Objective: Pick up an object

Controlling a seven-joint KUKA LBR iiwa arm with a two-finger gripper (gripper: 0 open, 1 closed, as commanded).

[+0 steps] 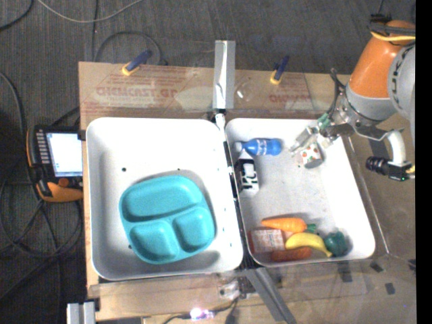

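Gripper (309, 147) low in right bin's (358, 201) far corner, closed or open I can't tell, nothing seen held; nearest object is bottle (262, 146) just left of it, long axis pointing at gripper.

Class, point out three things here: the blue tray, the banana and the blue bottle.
Blue tray (167, 216), camera view, middle ridge between its compartments.
Banana (307, 242), camera view, middle of its yellow curve.
Blue bottle (262, 146), camera view, middle of its body.

Bright even light, slightly soft focus
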